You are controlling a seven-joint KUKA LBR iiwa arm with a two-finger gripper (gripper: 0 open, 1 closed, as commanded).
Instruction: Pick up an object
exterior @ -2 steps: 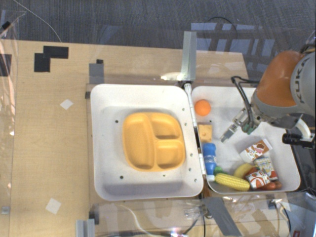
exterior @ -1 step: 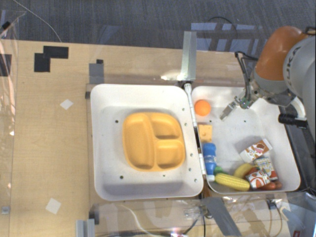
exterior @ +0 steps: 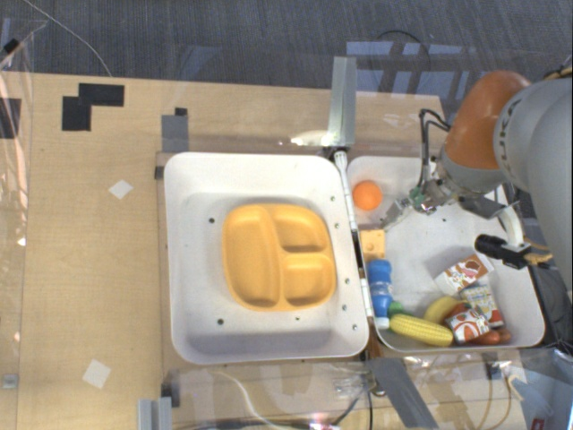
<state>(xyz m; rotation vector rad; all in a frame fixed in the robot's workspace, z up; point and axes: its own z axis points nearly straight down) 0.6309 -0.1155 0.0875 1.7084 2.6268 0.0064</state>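
My gripper (exterior: 428, 193) hangs below the orange-banded wrist (exterior: 474, 133) over the back of the right bin (exterior: 403, 167). Just to its left lies an orange ball (exterior: 365, 194). A tan block (exterior: 372, 242) and a blue bottle (exterior: 380, 283) lie along the bin's left wall. At the front lie a corn cob (exterior: 421, 329), a banana (exterior: 440, 307) and some printed snack packets (exterior: 466, 276). Nothing is visibly held.
The left bin (exterior: 192, 330) holds a yellow divided plate (exterior: 277, 255). A metal post (exterior: 343, 106) stands behind the wall between the bins. A black part (exterior: 501, 249) juts over the right bin's right side. The grey arm covers the bin's back right corner.
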